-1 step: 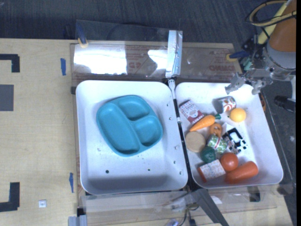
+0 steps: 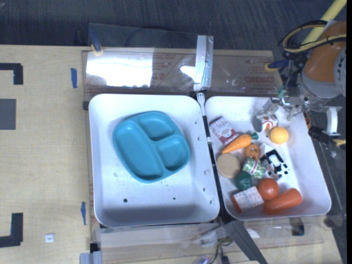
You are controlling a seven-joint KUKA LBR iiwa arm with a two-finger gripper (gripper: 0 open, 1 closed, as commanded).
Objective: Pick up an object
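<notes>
A pale wooden bench (image 2: 44, 164) spreads toward nine o'clock, marked with black tape corners (image 2: 15, 73). Dark carpet (image 2: 165, 4) lies at twelve o'clock.

Blue divided tray (image 2: 151, 145) smooth matt plastic; white bins (image 2: 104, 197) glossy plastic; bench (image 2: 38, 147) pale matt wood.

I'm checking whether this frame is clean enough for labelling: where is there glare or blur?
Camera view: strong glare whitens the clear panel behind the left bin; the blue tray looks sharp and evenly lit; the gripper over the right bin is soft, its details hard to read.
</notes>
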